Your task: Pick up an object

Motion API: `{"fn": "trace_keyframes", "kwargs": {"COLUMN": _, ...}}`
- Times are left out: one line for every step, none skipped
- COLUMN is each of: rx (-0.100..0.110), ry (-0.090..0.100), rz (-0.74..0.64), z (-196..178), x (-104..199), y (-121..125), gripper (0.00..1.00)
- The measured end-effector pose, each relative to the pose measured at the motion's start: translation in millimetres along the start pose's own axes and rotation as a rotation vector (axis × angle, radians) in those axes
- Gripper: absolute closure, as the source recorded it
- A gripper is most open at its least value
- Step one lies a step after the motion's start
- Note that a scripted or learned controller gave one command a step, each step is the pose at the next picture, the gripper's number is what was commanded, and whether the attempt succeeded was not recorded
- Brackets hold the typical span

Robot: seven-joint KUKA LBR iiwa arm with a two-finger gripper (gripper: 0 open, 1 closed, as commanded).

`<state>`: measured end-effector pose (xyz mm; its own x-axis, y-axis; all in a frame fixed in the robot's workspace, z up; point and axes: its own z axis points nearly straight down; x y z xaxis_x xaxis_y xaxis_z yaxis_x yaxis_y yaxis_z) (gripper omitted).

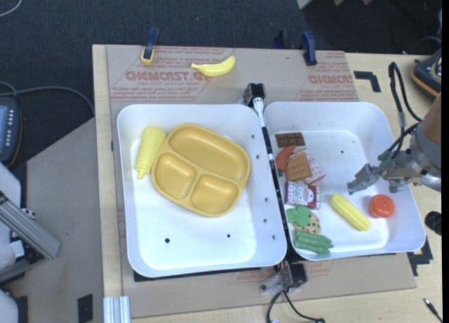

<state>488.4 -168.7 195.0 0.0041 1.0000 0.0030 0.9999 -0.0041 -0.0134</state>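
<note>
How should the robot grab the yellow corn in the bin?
Probably from straight above, closing across the middle of the corn. It lies flat and slanted in the right bin, long and narrow, so its short width suits the gripper. The tomato sits close by its right side, so stay centered.

arm (433, 139): cut off by right edge; only wrist end in frame
gripper (365, 180): small, blurred; jaws' state unreadable
packets (302, 178): print too small to read; overlapping, lower ones part hidden
cookie (309, 225): part covered by green pieces
device (7, 132): cut by left edge
</note>
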Motion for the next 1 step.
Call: {"fn": "trace_keyframes", "kwargs": {"rx": -0.013, "ry": -0.003, "rz": -0.004, "z": -6.4, "x": 0.2, "y": 3.1, "gripper": 0.0}}
